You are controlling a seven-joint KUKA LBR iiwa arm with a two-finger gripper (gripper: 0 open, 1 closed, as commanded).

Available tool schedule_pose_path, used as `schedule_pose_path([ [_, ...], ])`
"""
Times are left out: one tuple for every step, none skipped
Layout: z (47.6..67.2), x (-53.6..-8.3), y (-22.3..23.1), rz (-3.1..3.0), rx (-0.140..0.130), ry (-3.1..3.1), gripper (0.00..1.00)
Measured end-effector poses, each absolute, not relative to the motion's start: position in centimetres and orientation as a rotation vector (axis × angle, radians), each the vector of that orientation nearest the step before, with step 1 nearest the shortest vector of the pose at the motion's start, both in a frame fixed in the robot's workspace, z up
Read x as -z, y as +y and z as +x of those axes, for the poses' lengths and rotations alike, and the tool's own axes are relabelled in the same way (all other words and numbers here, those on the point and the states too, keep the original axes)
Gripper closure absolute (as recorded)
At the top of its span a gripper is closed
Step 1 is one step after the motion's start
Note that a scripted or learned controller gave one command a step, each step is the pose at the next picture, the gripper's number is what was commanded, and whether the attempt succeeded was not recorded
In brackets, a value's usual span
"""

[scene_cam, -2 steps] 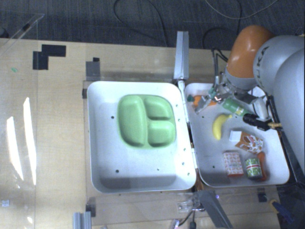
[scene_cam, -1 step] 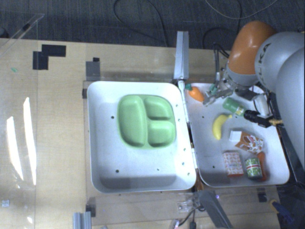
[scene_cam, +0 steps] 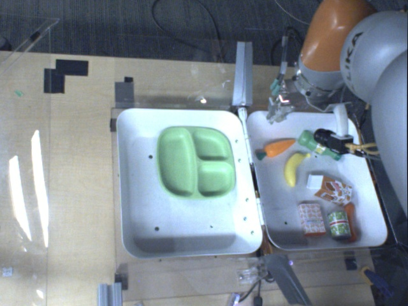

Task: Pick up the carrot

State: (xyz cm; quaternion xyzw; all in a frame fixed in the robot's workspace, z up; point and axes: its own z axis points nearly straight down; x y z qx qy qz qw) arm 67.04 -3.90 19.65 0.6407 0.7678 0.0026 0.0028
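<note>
Grey and glinting, the gripper [scene_cam: 277,110] hangs over the far rim of the right bin [scene_cam: 376,234]. It is small and blurred against the white, so I cannot tell whether it is released or clenched, and nothing can be seen in its grasp. The arm above it is cut off by the frame's edge.

Just below the gripper, apart from it, the carrot [scene_cam: 279,148] lies on the bin floor with its green end pointing toward the other bin. Beside the carrot, on the arm's side, is a small green thing [scene_cam: 310,139] that is partly covered and hard to name. A little further from the gripper lies a banana [scene_cam: 292,168]. Beyond that are a small white block [scene_cam: 315,182] and a patterned packet [scene_cam: 333,190]. Furthest off, near the bin's near rim, are a red-patterned box [scene_cam: 311,218] and a green can [scene_cam: 338,223].

Across the divider from the gripper, the left bin [scene_cam: 134,234] holds a green sectioned tray [scene_cam: 194,161].

Both bins sit on a pale wooden bench [scene_cam: 57,190] marked with black tape [scene_cam: 64,74]. Behind the gripper is dark carpet [scene_cam: 127,11] with loose cables [scene_cam: 191,14].
</note>
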Motion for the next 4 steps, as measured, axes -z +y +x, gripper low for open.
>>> schedule_pose_path([
  [67.0, -19.6, -3.9, 2.009, -0.008, 2.408, 0.00],
  [61.9, -16.3, -9.3, 1.990, -0.005, 2.425, 0.00],
  [63.1, -8.8, -8.8, 1.608, -0.009, 2.688, 0.00],
  [66.2, -8.5, -9.7, 1.767, 0.009, 2.618, 0.00],
])
